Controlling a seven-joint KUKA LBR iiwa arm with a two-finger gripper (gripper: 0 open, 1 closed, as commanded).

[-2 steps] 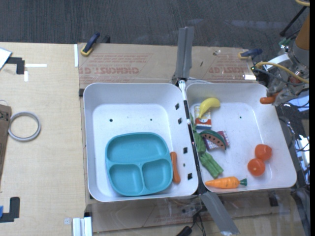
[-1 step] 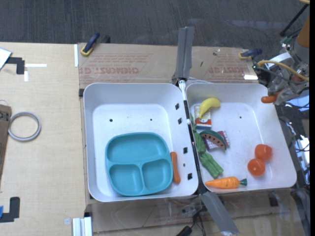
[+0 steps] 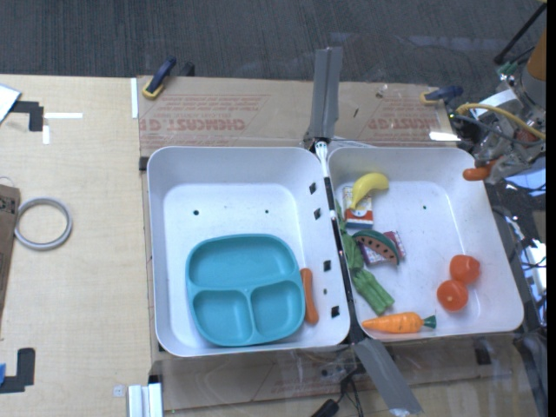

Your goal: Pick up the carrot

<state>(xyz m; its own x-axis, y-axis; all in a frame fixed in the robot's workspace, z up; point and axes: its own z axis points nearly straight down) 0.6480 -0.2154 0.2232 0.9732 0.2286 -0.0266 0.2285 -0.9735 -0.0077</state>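
Task stage: not begun, as far as the view shows; the carrot lies untouched in its bin, so the whole approach, grasp and lift are left to do.

Carrot [image 3: 398, 323]: lies on its side at the near edge of the right bin [image 3: 486, 224], orange body with a small green top pointing right, close against the bin's front wall.

Hand [image 3: 486, 168]: sits at the far right, over the back right corner of the right bin, amid cables and grey metal parts; I cannot tell its state from this view, and nothing of the carrot is anywhere near it.

Gap to cover: hand and carrot are well apart, at opposite ends of the same bin, back right corner against front middle.

Neighbours of the carrot: a green bean-like vegetable [image 3: 367, 282] ends just beside the carrot's pointed tip; two tomatoes [image 3: 458, 281] sit to its right, near but apart from it.

Other contents of the right bin: a banana [image 3: 369, 185] near the back, a small packet [image 3: 358, 214] below it, and a watermelon slice [image 3: 380, 246] in the middle.

Left bin [image 3: 174, 181]: holds a teal divided plate [image 3: 246, 289] with a thin orange sausage-like stick [image 3: 307, 295] lying just beside its right rim; this one is easy to mistake for the target by colour, though it has no green top.

Surface [image 3: 78, 285]: to the left lies a roll of tape [image 3: 41, 222].

Judgement: the front wall so close to the carrot probably leaves little room on that side, so a grasp across its body looks the likelier way in.
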